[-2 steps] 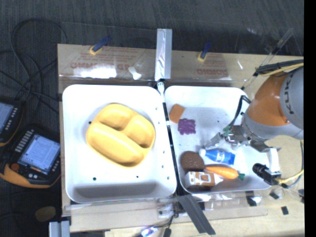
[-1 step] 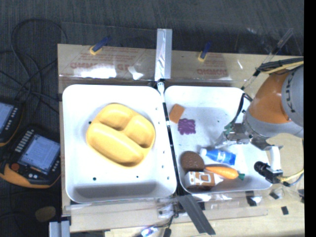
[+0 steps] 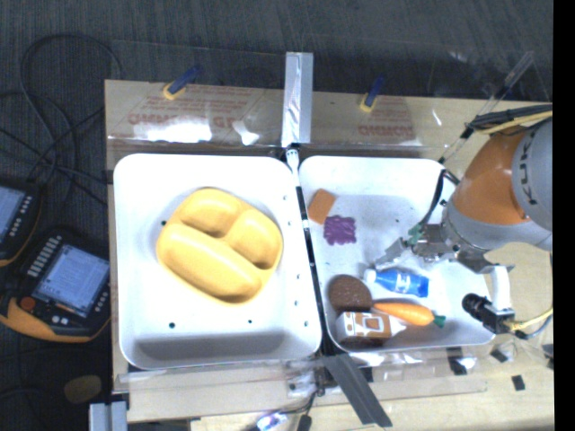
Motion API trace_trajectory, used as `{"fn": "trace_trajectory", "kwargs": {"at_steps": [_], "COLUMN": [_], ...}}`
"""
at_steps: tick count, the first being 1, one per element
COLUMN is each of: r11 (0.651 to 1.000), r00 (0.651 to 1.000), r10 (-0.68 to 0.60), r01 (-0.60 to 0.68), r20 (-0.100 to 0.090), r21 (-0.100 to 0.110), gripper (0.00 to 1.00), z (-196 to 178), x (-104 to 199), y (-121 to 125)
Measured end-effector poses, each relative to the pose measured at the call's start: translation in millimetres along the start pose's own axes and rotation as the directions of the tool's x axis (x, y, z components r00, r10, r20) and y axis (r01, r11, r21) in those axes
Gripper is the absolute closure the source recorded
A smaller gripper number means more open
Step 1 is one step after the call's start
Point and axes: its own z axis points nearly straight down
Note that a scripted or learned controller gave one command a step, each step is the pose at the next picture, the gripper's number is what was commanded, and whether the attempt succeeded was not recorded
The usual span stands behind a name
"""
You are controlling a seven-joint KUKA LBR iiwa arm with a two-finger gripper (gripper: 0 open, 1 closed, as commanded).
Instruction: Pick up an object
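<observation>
The hand point(image 3: 398, 251) is seen low in the right bin point(image 3: 377, 171), whether open or closed cannot be told. The blue-and-white tube point(image 3: 402, 283) is found just below it, long axis lying roughly left-right, beside the carrot point(image 3: 406, 312).

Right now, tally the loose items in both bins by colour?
Yellow: 1, big yellow bread-shaped loaf
Orange: 2, flat orange block, orange toy carrot
Purple: 1, purple grape bunch
Brown: 2, round brown lump, brown box
Blue-white: 1, blue-and-white tube
Total: 7
</observation>
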Motion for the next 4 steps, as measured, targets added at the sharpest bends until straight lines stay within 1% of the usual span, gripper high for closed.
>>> {"fn": "trace_trajectory", "kwargs": {"at_steps": [1,2,3,4], "r11": [1.000,1.000,0.998,0.949], "r00": [1.000,1.000,0.998,0.949], "r10": [-0.008,-0.007,0.069,0.314], "r01": [0.009,0.007,-0.069,-0.314], "r20": [0.004,0.005,0.002,0.006], "r21": [-0.005,-0.009,0.014,0.015], "gripper": [0.00,1.00,1.00,1.00], "z": [8.1,-3.2,-132.7,-140.0], "x": [9.6,8.5,41.2,15.2], "y": [-41.6,-39.8,32.5,52.6]}}
